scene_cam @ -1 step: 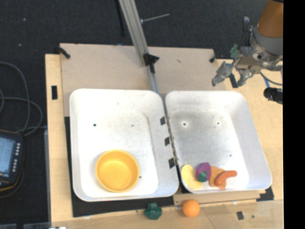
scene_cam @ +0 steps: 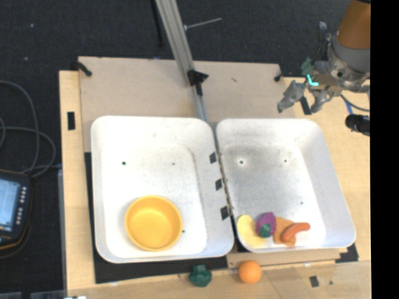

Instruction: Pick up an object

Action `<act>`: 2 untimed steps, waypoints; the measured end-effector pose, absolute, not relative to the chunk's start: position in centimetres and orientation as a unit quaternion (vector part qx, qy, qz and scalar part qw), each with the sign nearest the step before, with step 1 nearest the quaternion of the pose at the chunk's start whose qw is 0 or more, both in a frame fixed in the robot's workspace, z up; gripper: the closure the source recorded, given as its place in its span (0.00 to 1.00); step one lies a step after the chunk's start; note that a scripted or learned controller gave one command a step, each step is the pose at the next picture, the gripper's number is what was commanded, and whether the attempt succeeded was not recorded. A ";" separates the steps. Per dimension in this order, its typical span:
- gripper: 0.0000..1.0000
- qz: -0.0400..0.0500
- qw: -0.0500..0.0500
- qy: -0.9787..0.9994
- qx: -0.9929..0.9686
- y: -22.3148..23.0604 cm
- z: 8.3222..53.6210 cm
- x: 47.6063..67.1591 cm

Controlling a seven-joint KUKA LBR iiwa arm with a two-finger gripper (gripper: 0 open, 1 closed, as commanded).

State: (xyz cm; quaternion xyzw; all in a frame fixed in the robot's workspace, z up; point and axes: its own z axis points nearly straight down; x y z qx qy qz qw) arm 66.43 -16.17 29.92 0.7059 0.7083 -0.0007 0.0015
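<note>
My gripper (scene_cam: 303, 99) hangs above the far right corner of the right bin (scene_cam: 312, 167), open, with nothing between its fingers. In that bin's near left corner lie a pale yellow piece (scene_cam: 245, 227), a purple and green toy vegetable (scene_cam: 266, 223) and an orange carrot-like piece (scene_cam: 293, 230), all bunched together. A yellow bowl (scene_cam: 153, 222) rests upright in the near part of the left bin (scene_cam: 124, 148). The gripper is far from all of these.
An orange ball (scene_cam: 249, 271) and a small green object (scene_cam: 200, 276) lie on the bench in front of the bins. A slanted metal pole (scene_cam: 177, 39) rises behind the bins' shared edge. A dark screen device (scene_cam: 11, 207) sits at the far left.
</note>
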 end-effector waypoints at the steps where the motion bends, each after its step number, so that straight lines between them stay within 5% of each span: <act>1: 0.00 -0.001 0.001 0.707 0.707 -16.8 24.2 66.7; 2: 0.00 -0.002 0.001 0.707 0.707 -16.7 20.0 66.9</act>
